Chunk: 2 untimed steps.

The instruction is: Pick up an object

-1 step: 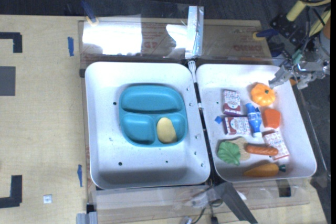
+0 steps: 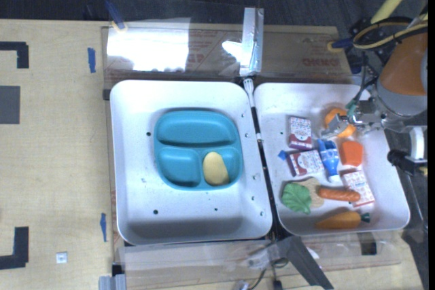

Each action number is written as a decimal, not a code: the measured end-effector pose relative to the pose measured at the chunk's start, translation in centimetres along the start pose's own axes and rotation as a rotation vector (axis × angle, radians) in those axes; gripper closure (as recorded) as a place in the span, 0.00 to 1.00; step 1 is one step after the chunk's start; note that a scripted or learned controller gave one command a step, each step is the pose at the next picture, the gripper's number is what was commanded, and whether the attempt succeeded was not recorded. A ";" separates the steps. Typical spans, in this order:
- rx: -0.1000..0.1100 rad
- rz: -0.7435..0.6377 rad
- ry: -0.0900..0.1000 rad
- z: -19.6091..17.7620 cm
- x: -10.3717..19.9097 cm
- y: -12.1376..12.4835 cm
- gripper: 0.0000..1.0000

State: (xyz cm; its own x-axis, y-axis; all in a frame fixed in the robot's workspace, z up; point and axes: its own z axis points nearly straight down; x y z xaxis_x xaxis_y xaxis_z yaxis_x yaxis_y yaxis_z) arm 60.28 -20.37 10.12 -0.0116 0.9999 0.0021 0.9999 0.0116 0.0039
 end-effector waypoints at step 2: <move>-0.002 -0.001 -0.002 -1.0 0.0 0.1 0.00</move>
State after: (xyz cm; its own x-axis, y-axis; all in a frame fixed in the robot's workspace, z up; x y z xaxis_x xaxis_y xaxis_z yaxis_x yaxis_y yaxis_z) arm 60.37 -20.37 11.13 -0.0126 0.9999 0.0002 0.9999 0.0126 0.0063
